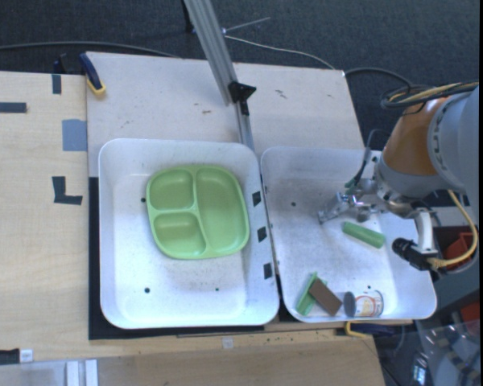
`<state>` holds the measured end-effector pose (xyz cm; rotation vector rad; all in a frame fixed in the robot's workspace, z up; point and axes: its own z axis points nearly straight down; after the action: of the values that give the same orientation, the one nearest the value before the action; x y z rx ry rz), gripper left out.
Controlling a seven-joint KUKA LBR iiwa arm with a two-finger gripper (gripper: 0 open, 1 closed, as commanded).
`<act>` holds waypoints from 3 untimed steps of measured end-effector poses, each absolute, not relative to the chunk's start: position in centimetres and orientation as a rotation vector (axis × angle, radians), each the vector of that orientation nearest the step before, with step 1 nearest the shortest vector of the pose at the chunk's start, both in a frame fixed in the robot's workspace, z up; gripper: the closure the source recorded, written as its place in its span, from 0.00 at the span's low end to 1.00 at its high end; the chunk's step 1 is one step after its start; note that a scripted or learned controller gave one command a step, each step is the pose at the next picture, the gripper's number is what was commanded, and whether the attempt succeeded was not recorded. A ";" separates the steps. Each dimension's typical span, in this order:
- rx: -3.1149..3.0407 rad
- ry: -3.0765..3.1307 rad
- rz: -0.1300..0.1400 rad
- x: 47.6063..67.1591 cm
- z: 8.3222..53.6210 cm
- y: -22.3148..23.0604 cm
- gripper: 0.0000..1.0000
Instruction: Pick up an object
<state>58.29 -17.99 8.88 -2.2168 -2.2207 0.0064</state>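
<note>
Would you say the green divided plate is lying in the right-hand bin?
No, the green divided plate lies in the left bin.

Single fixed cam above the bench (32, 215), looking down at a slant from moderate height, framing both white bins side by side, left bin (117, 296) and right bin (298, 167), with the arm (431, 147) entering from frame right.

Two white bins (113, 240) sat side by side on the desk (32, 215). One green divided plate (198, 212) lay in the left one. The right held two green blocks (363, 234), one brown block (325, 297) and one small can (365, 303).
</note>
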 end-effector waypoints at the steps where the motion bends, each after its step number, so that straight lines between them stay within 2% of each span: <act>1: -2.216 -2.223 0.003 58.4 10.2 -17.9 1.00; 2: -2.223 -2.227 -0.004 58.8 16.4 -18.3 1.00; 3: -2.222 -2.226 -0.003 58.9 20.7 -18.2 1.00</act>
<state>58.90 -18.15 20.71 -2.2221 -2.2259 -0.0031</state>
